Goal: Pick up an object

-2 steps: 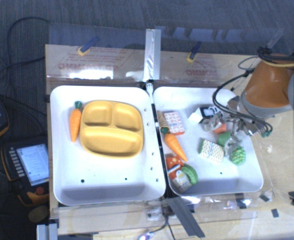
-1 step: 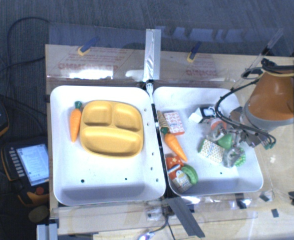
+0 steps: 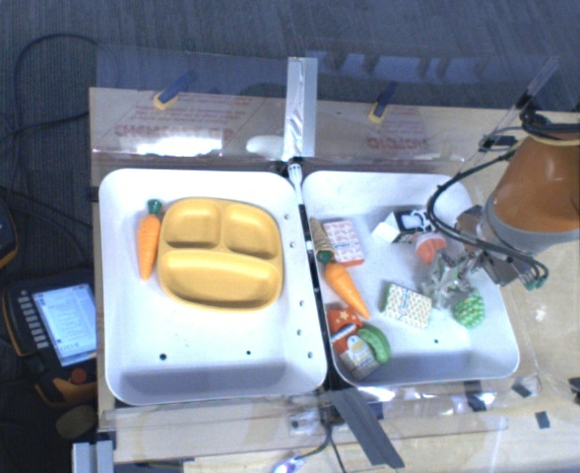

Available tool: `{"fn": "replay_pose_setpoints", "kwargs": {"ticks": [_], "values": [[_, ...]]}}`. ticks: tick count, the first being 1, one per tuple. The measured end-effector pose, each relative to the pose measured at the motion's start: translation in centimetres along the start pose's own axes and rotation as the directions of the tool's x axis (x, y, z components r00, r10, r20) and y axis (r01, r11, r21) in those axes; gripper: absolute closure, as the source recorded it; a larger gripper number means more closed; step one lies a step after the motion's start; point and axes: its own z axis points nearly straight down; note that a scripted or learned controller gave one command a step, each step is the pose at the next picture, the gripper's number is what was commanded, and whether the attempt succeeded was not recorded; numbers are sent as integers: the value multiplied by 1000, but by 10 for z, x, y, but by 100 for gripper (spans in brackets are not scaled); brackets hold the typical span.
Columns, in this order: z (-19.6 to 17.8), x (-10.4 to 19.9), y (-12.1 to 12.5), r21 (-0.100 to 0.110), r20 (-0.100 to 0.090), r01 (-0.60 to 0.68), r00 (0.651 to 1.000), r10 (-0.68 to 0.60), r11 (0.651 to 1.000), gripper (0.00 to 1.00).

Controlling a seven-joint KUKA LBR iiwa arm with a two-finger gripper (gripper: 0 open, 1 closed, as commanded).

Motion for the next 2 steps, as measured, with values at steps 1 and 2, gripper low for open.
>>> {"fn": "replay_pose_setpoints", "kwargs": {"ticks": [1, 2], "values": [[-117, -28, 58, -9, -8, 132, 991, -132, 991, 100], [-10, 22, 90, -13, -10, 302, 953, -302, 953, 100]]}}
